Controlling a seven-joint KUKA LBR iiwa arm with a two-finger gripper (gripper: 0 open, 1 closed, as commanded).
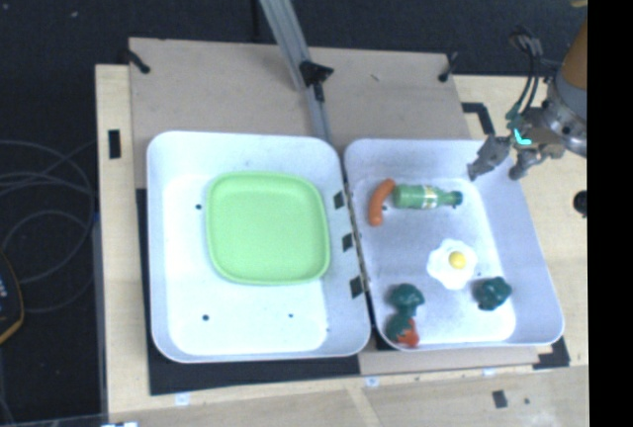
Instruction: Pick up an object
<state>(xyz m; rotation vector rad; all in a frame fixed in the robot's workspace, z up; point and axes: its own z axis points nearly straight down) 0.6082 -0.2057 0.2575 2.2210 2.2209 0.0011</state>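
Desk [119, 247], items L to R:

1. L bin [173, 316], centre-left of frame: holds 1 green plate [267, 226], flat, approx. square w/ rounded corners, sitting mid-bin.
2. R bin [529, 247], centre-right: holds all small pieces.
 - Orange sausage [377, 202], upper left of bin, long axis near vertical in frame.
 - Green bottle [425, 198], touching or just beside sausage on its R; lying down, long axis horiz., cap end pointing R.
 - Dark green broccoli-like piece [404, 297] w/ small red bit [404, 331] below, lower left of bin near front wall.
 - Fried egg [454, 263], white w/ yellow yolk, mid-bin.
 - 2nd dark green piece [492, 293], just R of and below egg.
3. Claw [504, 160], upper right of frame, over top R corner of R bin: fingers spread apart, nothing between them.

Key relation: nearest item is the bottle, lying down-left of claw, cap end closest. Judgement: easiest pick, provided the fingers close across its short width, i.e. straddle the horiz. axis. Egg is further down-frame and flat, likely harder to grip.
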